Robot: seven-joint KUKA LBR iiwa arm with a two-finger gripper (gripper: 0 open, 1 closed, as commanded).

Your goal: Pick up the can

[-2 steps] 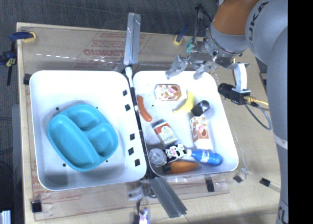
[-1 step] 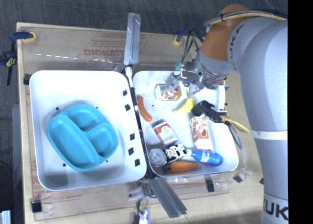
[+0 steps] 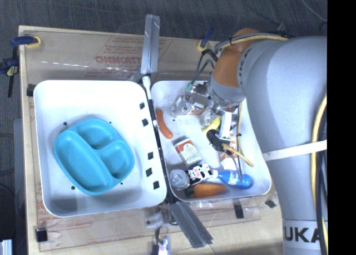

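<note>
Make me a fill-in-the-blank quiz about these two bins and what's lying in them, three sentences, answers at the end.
1. The blue divided tray lies in the ____ bin as the camera sees it.
2. The can lies in the same bin as the ____ hot dog.
3. The arm carries an ____ band above its wrist, over the right bin.

Missing words: left; orange; orange

Bulky grey arm with an orange band, black cables, and white "UKA" lettering near its base
</note>
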